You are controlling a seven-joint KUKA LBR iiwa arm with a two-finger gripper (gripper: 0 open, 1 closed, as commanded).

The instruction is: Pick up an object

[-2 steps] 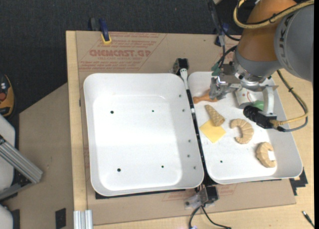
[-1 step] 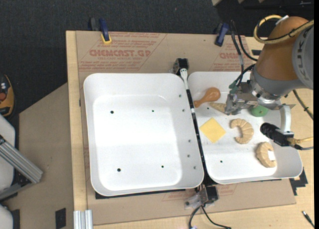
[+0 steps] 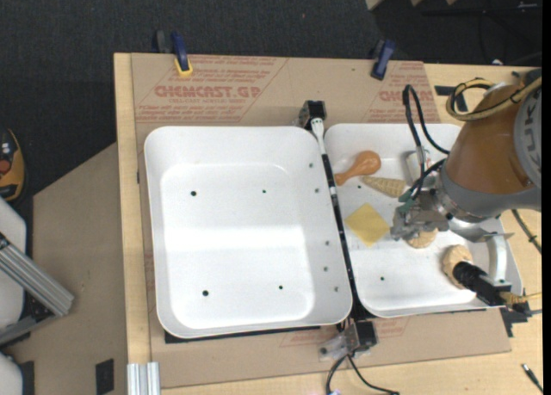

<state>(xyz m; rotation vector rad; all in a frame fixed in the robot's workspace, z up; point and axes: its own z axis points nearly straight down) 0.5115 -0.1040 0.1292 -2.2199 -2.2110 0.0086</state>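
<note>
My gripper (image 3: 411, 223) hangs low over the middle of the right bin (image 3: 405, 299). Its tip sits right on a round tan cookie-like piece (image 3: 421, 239), which it partly hides. To its left a yellow cheese-like slice (image 3: 366, 224) lies flat. Farther back rest a pale cone (image 3: 384, 184) and an orange drumstick-shaped toy (image 3: 358, 165). Near the gripper's right side, by the bin's front right, lies a tan rounded lump (image 3: 454, 256). Nothing can be seen held between the fingers.
The left bin (image 3: 172, 161) stands beside the right one, with a black divider strip (image 3: 331, 204) between them. The grey arm with its orange band (image 3: 486, 148) reaches in from the right over the right bin's far side. Clamps (image 3: 181, 53) hold the board's back edge.
</note>
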